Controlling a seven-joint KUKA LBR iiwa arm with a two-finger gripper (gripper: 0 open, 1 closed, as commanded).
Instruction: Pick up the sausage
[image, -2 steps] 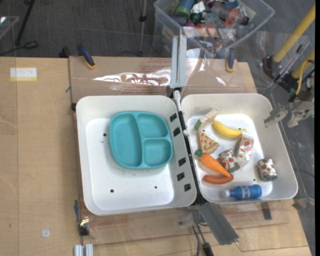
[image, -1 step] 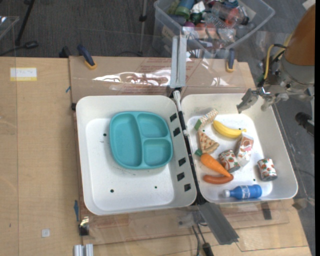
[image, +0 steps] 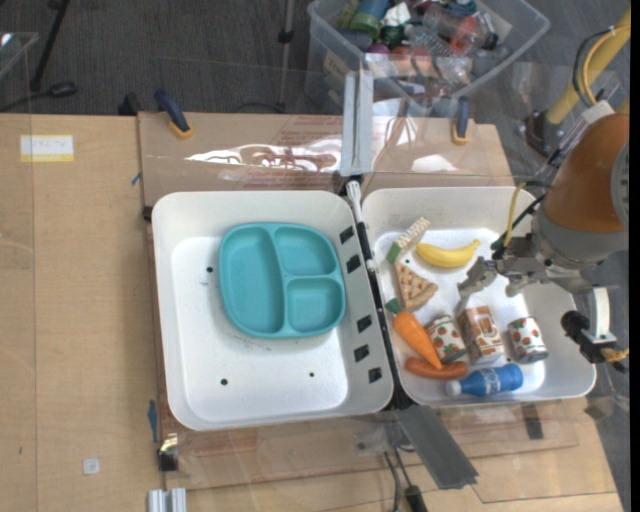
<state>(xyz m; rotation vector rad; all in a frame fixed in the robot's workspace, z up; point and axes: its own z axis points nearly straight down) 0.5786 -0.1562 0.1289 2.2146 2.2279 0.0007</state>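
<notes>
The sausage (image: 436, 368) lies under the carrot (image: 417, 339); the tool (image: 495, 272) hovers released above the cans.

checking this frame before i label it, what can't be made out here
- Gripper, camera view: too small and blurred against the right bin to read its fingers.
- Sausage: its near side is tucked behind the blue bottle.
- Can labels: too blurred to read.
- Arm: cut off by the right edge.
</notes>
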